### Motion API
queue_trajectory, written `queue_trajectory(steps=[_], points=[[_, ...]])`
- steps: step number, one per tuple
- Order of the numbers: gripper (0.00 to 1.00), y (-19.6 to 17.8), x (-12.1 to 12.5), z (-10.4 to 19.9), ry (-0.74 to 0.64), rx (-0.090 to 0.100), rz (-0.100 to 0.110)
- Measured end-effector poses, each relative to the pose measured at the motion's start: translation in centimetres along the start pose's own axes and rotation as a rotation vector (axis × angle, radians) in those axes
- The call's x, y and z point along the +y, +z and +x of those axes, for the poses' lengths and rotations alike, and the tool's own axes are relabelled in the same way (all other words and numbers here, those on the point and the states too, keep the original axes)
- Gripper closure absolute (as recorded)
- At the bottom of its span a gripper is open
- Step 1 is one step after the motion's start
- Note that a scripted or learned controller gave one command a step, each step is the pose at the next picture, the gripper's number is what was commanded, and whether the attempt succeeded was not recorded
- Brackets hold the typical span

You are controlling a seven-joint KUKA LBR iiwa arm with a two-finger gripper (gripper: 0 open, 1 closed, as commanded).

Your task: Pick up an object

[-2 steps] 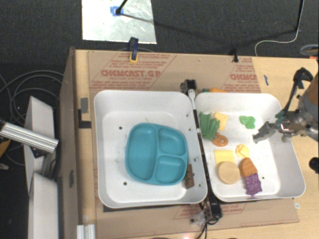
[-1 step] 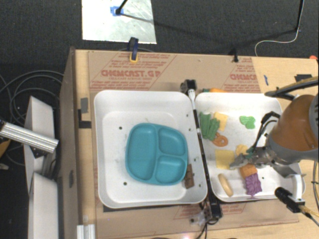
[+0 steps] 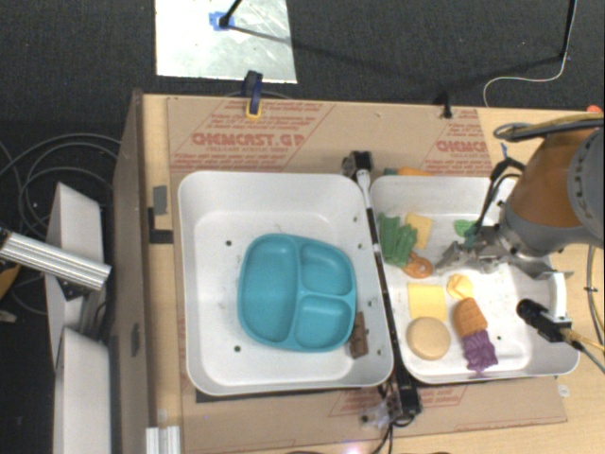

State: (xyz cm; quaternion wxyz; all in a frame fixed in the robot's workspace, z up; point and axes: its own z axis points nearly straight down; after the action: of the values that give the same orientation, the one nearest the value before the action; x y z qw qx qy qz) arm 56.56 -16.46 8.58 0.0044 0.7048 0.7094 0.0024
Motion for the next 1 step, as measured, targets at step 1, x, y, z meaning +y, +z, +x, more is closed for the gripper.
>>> queue_trajectory(steps=[1], points=[[0.00,0.16,-5.70,0.28,0.007,0.004,0.014]])
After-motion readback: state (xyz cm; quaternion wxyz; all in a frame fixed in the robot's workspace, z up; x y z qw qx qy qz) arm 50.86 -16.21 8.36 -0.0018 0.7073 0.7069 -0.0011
